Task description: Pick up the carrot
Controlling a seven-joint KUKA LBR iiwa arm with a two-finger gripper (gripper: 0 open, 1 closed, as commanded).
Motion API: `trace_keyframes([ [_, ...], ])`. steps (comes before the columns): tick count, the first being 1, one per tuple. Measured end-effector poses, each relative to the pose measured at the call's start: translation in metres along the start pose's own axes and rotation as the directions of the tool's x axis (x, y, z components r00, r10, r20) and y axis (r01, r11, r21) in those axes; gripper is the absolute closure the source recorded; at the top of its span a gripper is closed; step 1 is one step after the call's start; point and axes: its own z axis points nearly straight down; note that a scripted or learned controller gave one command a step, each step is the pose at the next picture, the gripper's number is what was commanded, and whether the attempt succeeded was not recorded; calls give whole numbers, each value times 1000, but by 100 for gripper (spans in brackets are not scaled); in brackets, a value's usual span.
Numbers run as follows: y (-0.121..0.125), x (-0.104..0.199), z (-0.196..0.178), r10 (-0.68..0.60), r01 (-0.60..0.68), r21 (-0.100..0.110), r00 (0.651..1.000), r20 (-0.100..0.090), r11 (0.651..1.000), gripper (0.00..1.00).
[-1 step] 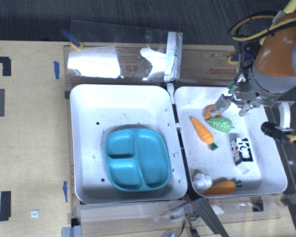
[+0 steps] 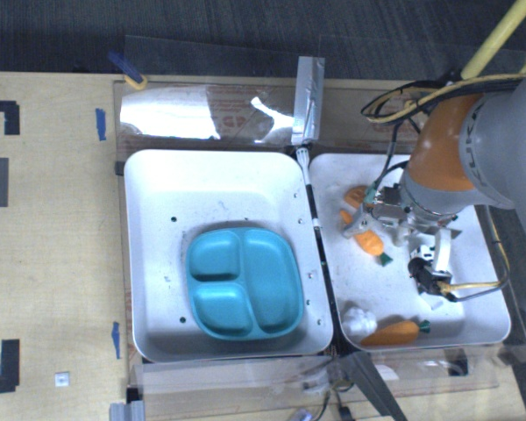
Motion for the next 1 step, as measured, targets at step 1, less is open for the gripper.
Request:
trace_keyframes([
  [1,1,0,-12,2,-2,-5,1000,0,1000,100],
])
